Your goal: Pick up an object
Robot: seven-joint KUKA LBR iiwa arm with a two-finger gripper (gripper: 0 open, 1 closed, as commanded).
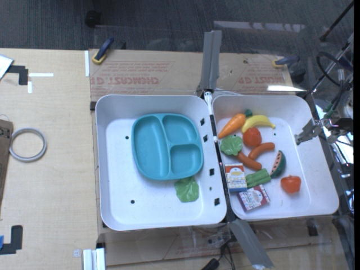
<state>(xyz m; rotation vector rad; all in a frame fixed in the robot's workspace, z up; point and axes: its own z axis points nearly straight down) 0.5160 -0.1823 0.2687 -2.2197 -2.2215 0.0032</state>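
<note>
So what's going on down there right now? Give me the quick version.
Metal gripper at right bin's far right edge, holding nothing visible. Plastic toy food pile untouched: orange carrot, yellow banana, red tomato. Nothing blocking.

Tape roll (26,144) on bench (50,207), left

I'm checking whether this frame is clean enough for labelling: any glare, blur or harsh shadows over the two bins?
In the camera view the light is even and soft: the blue divided plate and the banana are sharp with faint shadows; the left bin shows mild bright sheen on its white floor; at the far right the gripper sits against cluttered, slightly washed-out cables, so its outline is hard to read.
</note>
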